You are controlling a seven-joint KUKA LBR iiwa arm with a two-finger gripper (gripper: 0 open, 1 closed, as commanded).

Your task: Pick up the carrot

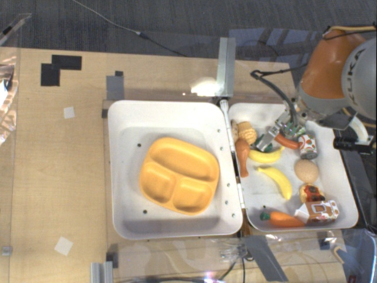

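While I watch from the console, nearest first:
Carrot [284,219]: lies flat along the right bin's [349,210] near wall, beside a small carton [321,211].
Bananas [277,180]: mid-bin, between.
Jaws [278,132]: far end, over another orange piece; I judge them off-target, and can't tell their spread.

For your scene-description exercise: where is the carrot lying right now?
In the camera view, the carrot lies in the right bin, along its near edge, just left of the small carton and below the banana.
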